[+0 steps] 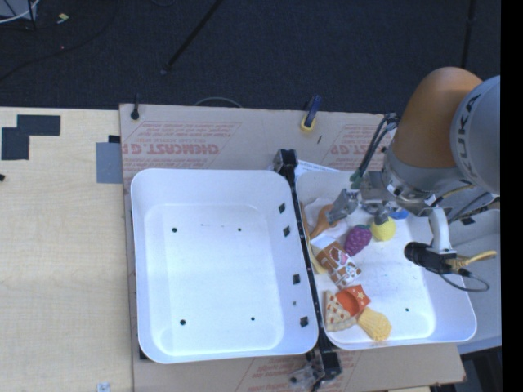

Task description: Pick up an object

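The right white bin (425, 300) holds several small toys. A purple grape bunch (357, 239) lies beside a yellow ball (382, 229) near the bin's middle. An orange piece (321, 217) rests against the left wall. Lower down are a brown and white packet (332, 257), a red toy (353, 299), a pizza slice (334, 314) and a yellow corn cob (376, 325). My gripper (364, 206) hangs over the bin's upper part, just above the grapes and the ball. Its tip is blurred against the arm's grey wrist (413, 178).
The left white bin (212, 251) sits beside the right one, with a black divider clamp (286, 163) between them. Both rest on a cardboard sheet (204, 137). A black cable fitting with a yellow end (437, 258) hangs over the right bin's right side.
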